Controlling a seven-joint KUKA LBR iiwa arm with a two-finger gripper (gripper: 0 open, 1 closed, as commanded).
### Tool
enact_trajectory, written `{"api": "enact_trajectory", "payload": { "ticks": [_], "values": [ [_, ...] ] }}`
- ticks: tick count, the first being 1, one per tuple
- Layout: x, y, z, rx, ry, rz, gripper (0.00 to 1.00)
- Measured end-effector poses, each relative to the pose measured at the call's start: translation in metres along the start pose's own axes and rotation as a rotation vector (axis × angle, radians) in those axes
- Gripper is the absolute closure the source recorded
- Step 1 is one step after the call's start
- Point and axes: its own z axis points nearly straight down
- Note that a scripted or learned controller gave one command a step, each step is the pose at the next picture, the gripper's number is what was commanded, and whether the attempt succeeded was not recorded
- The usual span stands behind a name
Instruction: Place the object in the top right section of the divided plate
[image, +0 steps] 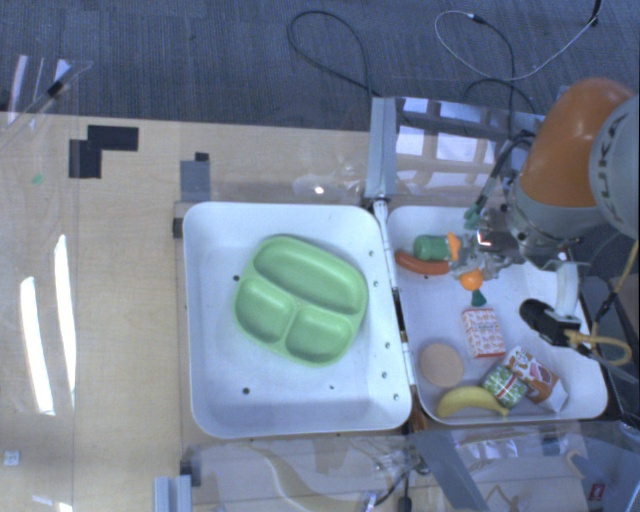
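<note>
Arm (575, 150) in from 3 o'clock, over the right bin (432, 312); gripper (487, 245) sits at the bin's 12 o'clock, near the back wall; can't tell how far open it is or whether it has hold of anything, too cluttered there.

Orange carrot (470, 279) just at the gripper's 7 o'clock; touching or just apart, can't tell which; it's the closest item to the gripper, and nothing marks which item is the task's object.

Other items in the right bin:
- green pepper (432, 246) at the gripper's 9 o'clock
- red-orange sausage (422, 264) right under the pepper at its 6 o'clock, touching it
- small green bit (479, 296) at the carrot's 6 o'clock
- red-and-white carton (483, 332) about bin centre
- round tan disc (440, 364) at the bin's 7 o'clock
- banana (470, 401) at the bin's 6 o'clock, along the front wall
- two small printed boxes (505, 385) (538, 378) at the bin's 5 o'clock, touching each other; the nearer one just beside the banana's tip

Green divided plate (300, 298) lies about mid left bin (215, 400), turned slightly; long section toward its 12 o'clock, two smaller sections toward its 6 o'clock. Carrot and all other items are in the right bin, well apart from the plate; the bin walls run between them.
</note>
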Motion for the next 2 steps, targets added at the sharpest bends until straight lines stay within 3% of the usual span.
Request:
{"api": "enact_trajectory", "payload": {
  "ticks": [1, 2],
  "values": [
    [0.091, 0.0654, -0.0092, 0.0, 0.001, -0.174, 1.0],
    [0.0908, 0.0655, -0.0094, -0.001, 0.001, -0.174, 0.0]
  ]
}}
